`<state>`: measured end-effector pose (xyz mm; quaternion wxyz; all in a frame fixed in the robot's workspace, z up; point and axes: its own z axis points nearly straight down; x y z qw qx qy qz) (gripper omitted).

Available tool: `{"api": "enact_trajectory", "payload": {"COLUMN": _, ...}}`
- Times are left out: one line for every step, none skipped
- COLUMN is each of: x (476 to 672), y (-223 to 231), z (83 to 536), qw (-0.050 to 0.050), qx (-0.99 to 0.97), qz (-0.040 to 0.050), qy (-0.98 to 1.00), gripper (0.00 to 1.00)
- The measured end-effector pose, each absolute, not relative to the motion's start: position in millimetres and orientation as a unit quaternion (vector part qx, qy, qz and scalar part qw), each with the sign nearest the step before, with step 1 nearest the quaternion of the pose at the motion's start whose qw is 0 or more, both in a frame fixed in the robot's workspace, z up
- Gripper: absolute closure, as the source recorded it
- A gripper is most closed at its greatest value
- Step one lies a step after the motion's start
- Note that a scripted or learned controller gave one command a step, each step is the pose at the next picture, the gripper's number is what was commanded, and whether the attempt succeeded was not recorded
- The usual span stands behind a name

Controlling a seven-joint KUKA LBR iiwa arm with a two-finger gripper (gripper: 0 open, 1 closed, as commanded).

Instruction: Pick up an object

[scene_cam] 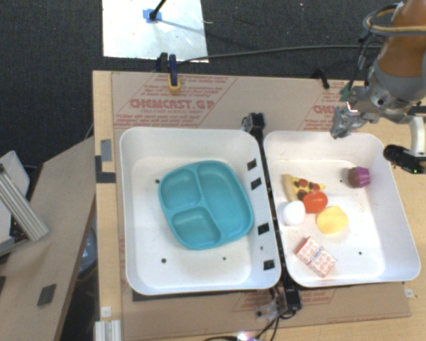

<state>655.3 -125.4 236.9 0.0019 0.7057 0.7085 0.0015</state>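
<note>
Far left, off the tabletop (106, 190): a slanted metal rail (11, 194) at the view's edge. Tabletop is tan, with a printed cardboard sheet (199, 98) under both bins.

Left bin (138, 148): white, shallow. Holds a teal divided tray (204, 204), three compartments, lying flat and turned a little off square, roughly centred in the bin. Nothing on the tray.

Divider between bins: black clips (255, 183) along the shared rims.

Right bin (390, 261): white, shallow. Contents, left to right:
- pizza slice toy (300, 185), near the bin's left wall, upper middle
- white egg-shaped ball (293, 213), just below the pizza slice
- red-and-white patterned box (316, 256), toward the front of the bin, apart from the rest
- red tomato-like piece (314, 202), touching or just beside the white ball and the pizza slice
- yellow piece (331, 220), just beside the red one, lower right of it
- purple piece (358, 177), alone, near the right wall, well apart from the cluster

Arm (405, 41): enters from upper right, orange band uppermost, grey wrist below it, angled down and to the left. Claw (339, 128) sits over the back rim of the right bin, near its far corner, well apart from every object in the bin. Cannot tell how the claw is set at this angle and size. Nothing seen in the claw; all six objects lie on the bin floor
</note>
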Motion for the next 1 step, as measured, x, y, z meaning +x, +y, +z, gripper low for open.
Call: {"api": "enact_trajectory", "payload": {"x": 645.0, "y": -70.1, "z": 245.4, "qw": 0.0, "qx": 0.704, "qz": 0.0016, "qy": 0.71, "gripper": 1.0}}
